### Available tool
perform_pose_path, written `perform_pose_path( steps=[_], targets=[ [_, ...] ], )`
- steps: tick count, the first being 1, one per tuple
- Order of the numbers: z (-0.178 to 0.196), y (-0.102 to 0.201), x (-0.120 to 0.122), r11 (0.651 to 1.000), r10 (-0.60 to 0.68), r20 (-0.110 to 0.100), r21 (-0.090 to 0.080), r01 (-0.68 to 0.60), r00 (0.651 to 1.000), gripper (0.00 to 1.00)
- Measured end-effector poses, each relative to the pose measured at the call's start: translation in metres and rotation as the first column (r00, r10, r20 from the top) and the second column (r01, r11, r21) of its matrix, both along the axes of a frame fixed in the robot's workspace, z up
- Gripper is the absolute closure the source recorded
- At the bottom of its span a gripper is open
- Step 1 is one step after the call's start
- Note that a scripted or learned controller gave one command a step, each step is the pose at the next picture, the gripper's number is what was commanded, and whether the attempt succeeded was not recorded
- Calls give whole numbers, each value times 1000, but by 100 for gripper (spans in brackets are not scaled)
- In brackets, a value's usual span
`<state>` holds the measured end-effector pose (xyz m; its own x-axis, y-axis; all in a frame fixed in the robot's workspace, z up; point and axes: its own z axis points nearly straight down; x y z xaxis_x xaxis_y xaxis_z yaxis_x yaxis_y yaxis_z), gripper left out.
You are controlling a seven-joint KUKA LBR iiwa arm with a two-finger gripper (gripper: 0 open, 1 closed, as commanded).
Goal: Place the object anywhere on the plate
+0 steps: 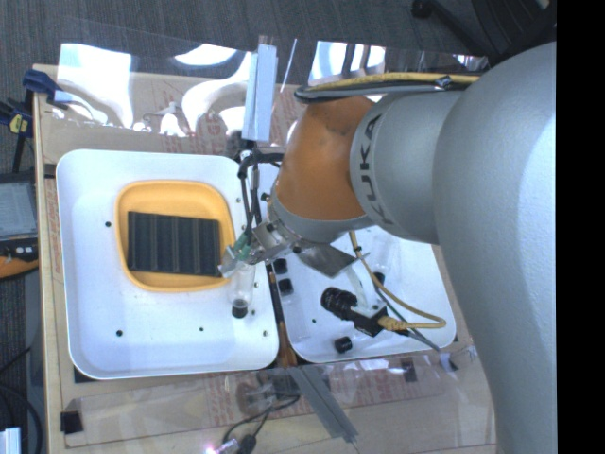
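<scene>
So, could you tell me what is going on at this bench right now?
The KUKA arm reaches in from the right over the right bin, with its hand above the right edge of the left bin. A black ridged block lies flat on the yellow plate in that left bin, apart from the hand. With the block on the plate, the placing looks done.

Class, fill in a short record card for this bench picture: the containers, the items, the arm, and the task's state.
Left bin: white, holds the plate
Plate: yellow, inside left bin
Block: black, ribbed, lying flat on the plate
Arm: grey, orange band, reaching from the right
Gripper: over left bin's right edge, beside the plate
Task state: block on plate
</scene>
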<state>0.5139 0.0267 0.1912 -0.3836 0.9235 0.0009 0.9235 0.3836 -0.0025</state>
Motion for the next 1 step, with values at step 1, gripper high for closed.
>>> perform_pose_path(
  steps=[1],
  targets=[
    [0, 0, 0, 1000, 0, 0, 0, 0, 1000, 0]
  ],
)
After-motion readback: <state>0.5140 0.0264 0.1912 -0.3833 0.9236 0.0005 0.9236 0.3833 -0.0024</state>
